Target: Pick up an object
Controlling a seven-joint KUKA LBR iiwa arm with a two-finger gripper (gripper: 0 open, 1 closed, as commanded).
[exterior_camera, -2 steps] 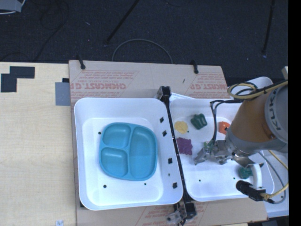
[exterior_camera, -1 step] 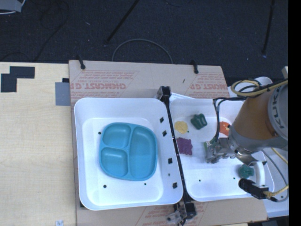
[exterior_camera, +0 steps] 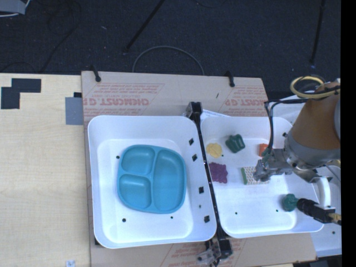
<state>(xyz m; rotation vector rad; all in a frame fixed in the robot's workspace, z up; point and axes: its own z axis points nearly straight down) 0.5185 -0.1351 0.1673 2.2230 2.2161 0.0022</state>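
My gripper (exterior_camera: pixel 260 172) hangs low over the middle of the right bin (exterior_camera: pixel 250 221), reaching in from the right. Right at its tip lies a small flat green and white patterned piece (exterior_camera: pixel 248 176); I cannot tell whether the gripper touches it. Further left are a purple piece (exterior_camera: pixel 218 172) and a yellow piece (exterior_camera: pixel 214 149). A dark green pepper-like thing (exterior_camera: pixel 235 143) sits toward the back. An orange piece (exterior_camera: pixel 262 148) peeks out just behind the wrist. A round teal-green thing (exterior_camera: pixel 288 202) lies near the bin's front right.
The left bin (exterior_camera: pixel 105 216) holds a blue divided plate (exterior_camera: pixel 151 178). A black divider (exterior_camera: pixel 203 171) runs between the two bins. The front half of the right bin floor is bare white.
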